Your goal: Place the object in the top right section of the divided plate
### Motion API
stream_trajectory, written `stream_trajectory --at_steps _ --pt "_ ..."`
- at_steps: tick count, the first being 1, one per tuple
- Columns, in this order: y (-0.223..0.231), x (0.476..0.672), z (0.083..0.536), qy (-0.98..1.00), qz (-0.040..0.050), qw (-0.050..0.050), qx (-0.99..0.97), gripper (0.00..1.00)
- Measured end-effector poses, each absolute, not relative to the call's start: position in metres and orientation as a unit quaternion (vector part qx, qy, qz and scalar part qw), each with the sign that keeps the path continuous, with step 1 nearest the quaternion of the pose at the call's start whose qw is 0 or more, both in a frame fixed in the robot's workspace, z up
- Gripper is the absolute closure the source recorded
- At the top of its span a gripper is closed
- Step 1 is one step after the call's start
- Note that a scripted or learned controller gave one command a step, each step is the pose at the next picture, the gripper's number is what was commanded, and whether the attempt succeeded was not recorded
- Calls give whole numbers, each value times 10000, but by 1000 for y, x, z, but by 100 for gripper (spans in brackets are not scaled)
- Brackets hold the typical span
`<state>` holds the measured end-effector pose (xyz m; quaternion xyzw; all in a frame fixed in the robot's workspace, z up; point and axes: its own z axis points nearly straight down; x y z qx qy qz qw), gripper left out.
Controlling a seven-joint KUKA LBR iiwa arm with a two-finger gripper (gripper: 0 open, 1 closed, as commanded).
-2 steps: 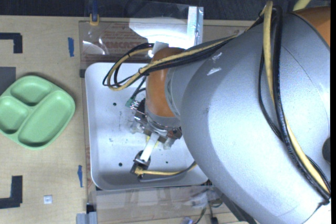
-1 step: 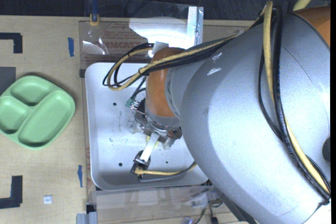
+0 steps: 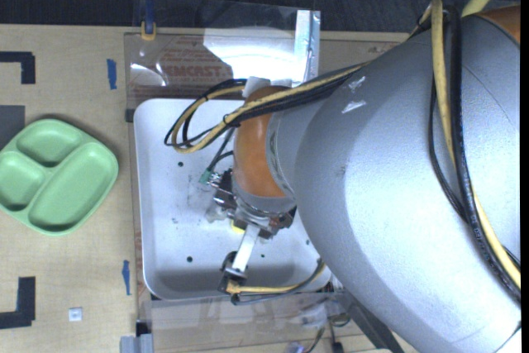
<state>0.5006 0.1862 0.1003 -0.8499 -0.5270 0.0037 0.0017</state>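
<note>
Reaching into one white bin [image 3: 157, 178]: one arm [image 3: 388, 169], end effector [image 3: 235, 264] low, grip state unclear. One green divided plate [image 3: 56, 175] on table [image 3: 74, 62].

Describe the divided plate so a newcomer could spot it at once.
Start at the white bin under the grey arm, then look left across the wooden bench. The divided plate lies there alone: pale green, rounded, with three sections, unlike the flat black marks nearby.
</note>
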Motion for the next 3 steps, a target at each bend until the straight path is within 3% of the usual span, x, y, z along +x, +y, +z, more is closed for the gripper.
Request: stream_trajectory --at_steps 1,2,3 --pt "186 501 108 -5257 52 23 -8506 100" --pt "205 535 156 -4564 25 2 -8898 100" --pt "193 626 134 -5554 20 4 -8316 100"
